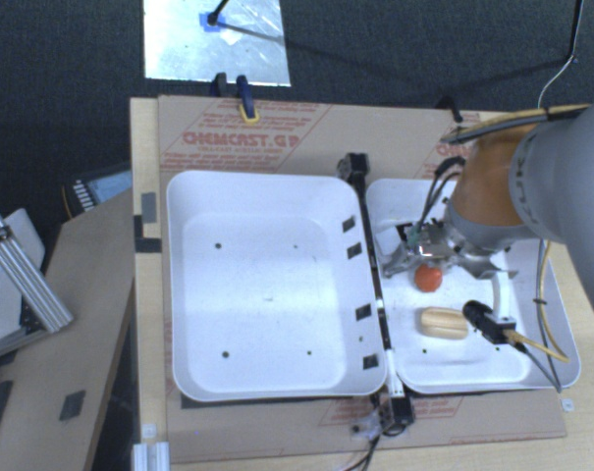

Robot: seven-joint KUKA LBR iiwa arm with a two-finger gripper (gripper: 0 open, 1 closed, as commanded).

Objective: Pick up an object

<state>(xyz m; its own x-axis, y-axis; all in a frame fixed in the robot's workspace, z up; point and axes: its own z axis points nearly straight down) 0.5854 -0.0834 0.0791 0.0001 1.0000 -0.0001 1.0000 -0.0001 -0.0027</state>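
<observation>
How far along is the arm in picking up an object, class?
Done: the gripper is over the right white bin, just above the small red ball. In hand: nothing visibly lifted; ball and tan oblong roll lie on the bin floor. Left: grasp and lift one.

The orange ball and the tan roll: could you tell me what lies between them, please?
Only bare white bin floor, seen in the camera view, separates orange ball from tan roll.

Small red ball point(429, 279) in right bin point(444, 363); tan oblong roll point(443, 323) flat, just beside it.
</observation>
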